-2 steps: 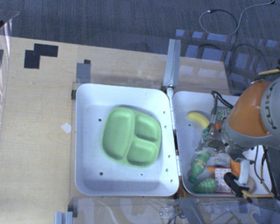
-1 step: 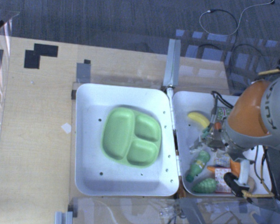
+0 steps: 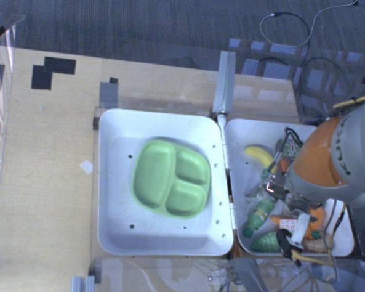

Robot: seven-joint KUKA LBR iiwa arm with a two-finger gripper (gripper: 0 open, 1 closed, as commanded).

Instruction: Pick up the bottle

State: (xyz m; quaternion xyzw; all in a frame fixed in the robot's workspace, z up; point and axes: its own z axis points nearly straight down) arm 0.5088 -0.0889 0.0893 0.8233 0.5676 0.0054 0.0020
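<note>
**Green bottle lies just below the claw in the right bin**

Green plastic, glossy and slender, marks the bottle (image 3: 258, 216), which lies in the right bin (image 3: 235, 176) among a crowd of small things. Its long axis runs at a slant, dark cap toward the bin's near-left corner, base pointing up and right toward the gripper (image 3: 272, 186). The gripper hangs over the bin just above the bottle's upper end, close to it; whether it touches, or how it is set, cannot be told from the camera view, as wires and the orange-banded wrist crowd the spot. A curved yellow banana (image 3: 259, 154) lies beyond the gripper. A knobbly green item (image 3: 266, 242) sits beside the cap. The left bin (image 3: 116, 169) holds a smooth, pale green divided tray (image 3: 171, 177).
</note>
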